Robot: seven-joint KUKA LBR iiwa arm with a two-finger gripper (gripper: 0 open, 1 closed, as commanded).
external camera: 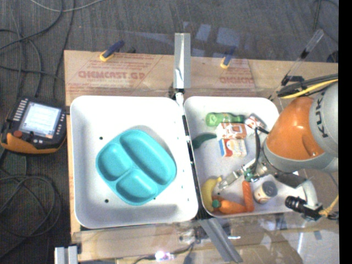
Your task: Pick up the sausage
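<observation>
You are lowering the pincer (223, 185) into the right bin (193, 147); grip state: cannot tell. Sausage (247, 196) is lying near the front wall, beside the carrot (231, 206). Next: realigning over it.

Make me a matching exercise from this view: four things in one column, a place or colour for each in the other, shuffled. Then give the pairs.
Things:
1. divided plate
2. carrot
3. green bottle
4. handheld controller

Places or colours:
A. on the floor, left of the bench
B. turquoise, in the left bin
C. far end of the right bin
D. orange, near edge of the right bin

Pairs: 1-B, 2-D, 3-C, 4-A
</observation>
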